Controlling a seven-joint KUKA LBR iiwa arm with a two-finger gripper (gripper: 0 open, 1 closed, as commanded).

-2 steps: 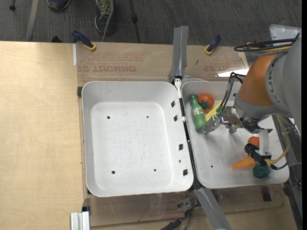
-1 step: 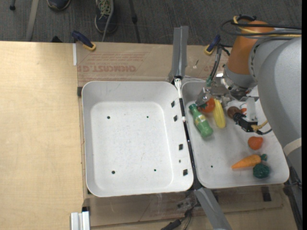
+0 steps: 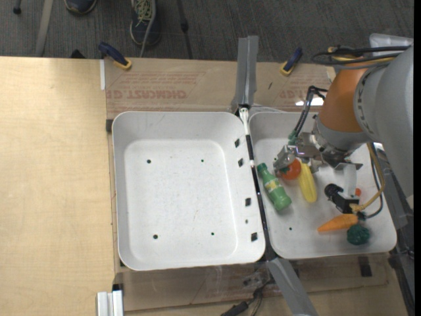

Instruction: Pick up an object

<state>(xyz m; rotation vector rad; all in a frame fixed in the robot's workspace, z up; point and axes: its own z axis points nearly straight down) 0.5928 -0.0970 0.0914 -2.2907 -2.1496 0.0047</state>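
Observation:
My gripper (image 3: 287,163) hangs low over the right bin (image 3: 289,242), just above a small red-orange tomato-like object (image 3: 291,170). A yellow corn cob (image 3: 307,184) lies right of it. A green bottle (image 3: 273,187) lies on the bin's left side, pointing up-left. An orange carrot with a dark green top (image 3: 343,226) rests near the bin's lower right corner. The gripper's body hides the fingertips and part of the red object.
The left bin (image 3: 131,176) sits beside the right one, with a grey divider bar (image 3: 247,71) running between them at the back. Wooden bench surface spreads to the left. Clamps hold cardboard behind the bins.

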